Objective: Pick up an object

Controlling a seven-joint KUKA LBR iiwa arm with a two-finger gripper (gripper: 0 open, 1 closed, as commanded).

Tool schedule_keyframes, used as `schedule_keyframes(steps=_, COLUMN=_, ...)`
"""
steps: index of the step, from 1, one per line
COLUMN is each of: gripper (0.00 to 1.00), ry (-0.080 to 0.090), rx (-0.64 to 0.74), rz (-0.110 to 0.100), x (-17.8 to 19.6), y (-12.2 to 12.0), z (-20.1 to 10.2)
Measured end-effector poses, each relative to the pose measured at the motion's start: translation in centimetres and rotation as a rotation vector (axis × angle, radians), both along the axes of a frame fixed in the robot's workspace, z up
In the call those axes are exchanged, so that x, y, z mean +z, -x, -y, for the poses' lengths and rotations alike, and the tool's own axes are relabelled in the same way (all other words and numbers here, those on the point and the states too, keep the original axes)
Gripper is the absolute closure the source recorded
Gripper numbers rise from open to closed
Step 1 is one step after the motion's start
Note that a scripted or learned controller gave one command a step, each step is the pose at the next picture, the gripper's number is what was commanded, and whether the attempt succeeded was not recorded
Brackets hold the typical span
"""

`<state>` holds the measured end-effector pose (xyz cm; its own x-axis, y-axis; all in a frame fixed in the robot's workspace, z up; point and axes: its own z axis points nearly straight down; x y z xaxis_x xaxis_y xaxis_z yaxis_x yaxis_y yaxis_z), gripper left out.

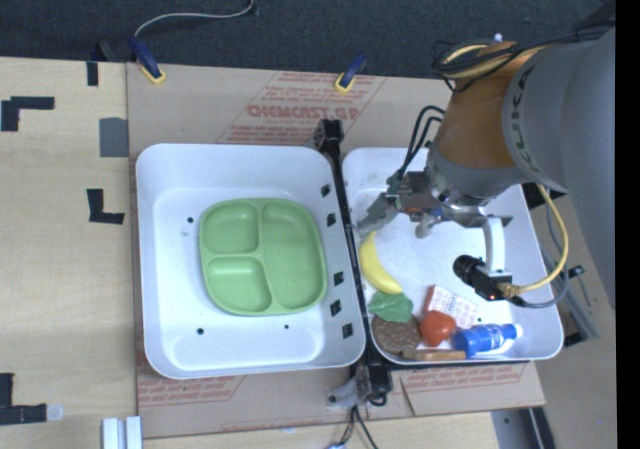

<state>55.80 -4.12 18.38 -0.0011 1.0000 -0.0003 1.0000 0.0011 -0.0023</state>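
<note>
The gripper (400, 212) hangs low over the left part of the right bin (535, 342), its two fingers spread apart with nothing between them. One finger (372, 216) slants toward the divider between the bins; the other (428, 225) points down into the bin. Spread like this, it looks ready to come down around something rather than to carry it.

Just below the fingers lies the banana (378, 267), flat on the bin floor with its length running along the left wall. It is the nearest object and apart from the fingers, so I judge it the likely target. Lying against the wall, it leaves little room for a finger on that side, which could spoil the grasp.

Further toward the near edge the other items crowd together: a green leafy piece (393, 306) touching the banana's lower end, a brown round item (397, 336), a red tomato-like piece (437, 328), a small white and red carton (452, 304) and a blue bottle (486, 339). Packed this tightly, they would be harder to take singly.

The left bin (160, 237) holds a green divided plate (264, 255), lying flat in its middle, well apart from the gripper.
</note>
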Motion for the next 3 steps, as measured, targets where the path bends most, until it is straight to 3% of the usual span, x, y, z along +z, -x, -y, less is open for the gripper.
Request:
schedule_keyframes(steps=1, gripper=0.00, ry=0.000, rx=0.001, rz=0.000, x=0.0, y=-1.1, z=0.2)
schedule_keyframes(steps=2, gripper=0.00, ry=0.000, rx=-0.001, rz=0.003, x=-9.8, y=0.4, z=5.4)
schedule_keyframes(steps=3, gripper=1.00, ry=0.004, rx=-0.003, rz=0.007, x=-8.8, y=0.3, z=5.5)
